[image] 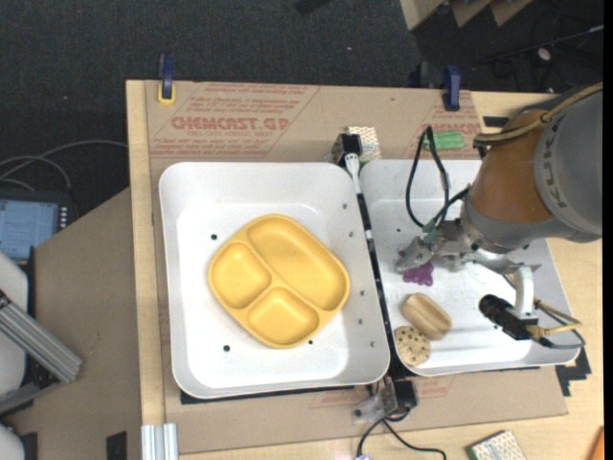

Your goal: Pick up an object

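Where the right-hand bin point(458, 349) holds a purple thing point(418, 275), pincer point(422, 254) just beside it, spread cannot be told

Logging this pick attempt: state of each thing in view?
gripper: low over purple toy, grip unclear
purple toy: lying in right bin
tan roll: lying loose, right bin
dotted cookie: lying beside roll, ungrasped
yellow divided plate: upright, compartments empty, in left bin

Bright, even light from above; focus slightly soft throughout.
The white bins point(182, 257) look nearly washed out, with only faint shadows. Left of the pincer point(420, 255), the yellow tray point(278, 278) carries a gentle sheen and a thin shadow at its rim. The floor point(77, 46) beyond the worktop point(239, 123) is dim.
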### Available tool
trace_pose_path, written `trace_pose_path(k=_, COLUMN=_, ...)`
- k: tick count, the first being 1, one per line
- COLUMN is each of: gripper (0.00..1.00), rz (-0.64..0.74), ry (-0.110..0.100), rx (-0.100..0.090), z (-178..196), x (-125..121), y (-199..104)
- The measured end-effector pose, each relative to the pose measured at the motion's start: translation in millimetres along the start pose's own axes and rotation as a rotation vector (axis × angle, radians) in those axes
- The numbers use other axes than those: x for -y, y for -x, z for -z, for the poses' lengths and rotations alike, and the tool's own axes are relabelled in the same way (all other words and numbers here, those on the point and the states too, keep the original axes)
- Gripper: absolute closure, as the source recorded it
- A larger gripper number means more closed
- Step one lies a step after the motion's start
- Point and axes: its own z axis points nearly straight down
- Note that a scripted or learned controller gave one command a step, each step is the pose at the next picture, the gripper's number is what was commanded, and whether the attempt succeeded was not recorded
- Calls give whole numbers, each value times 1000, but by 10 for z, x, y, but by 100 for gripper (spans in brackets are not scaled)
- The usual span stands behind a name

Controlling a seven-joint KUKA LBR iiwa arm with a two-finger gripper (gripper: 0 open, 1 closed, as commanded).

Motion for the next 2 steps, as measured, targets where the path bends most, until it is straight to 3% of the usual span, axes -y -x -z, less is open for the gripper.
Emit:
trace_pose_path(k=1, gripper=100, rz=0, ry=9, rx=2, z=142, x=-18, y=1)
trace_pose_path(k=2, gripper=100, rz=11, ry=23, rx=0, z=1115, x=-749, y=-698)
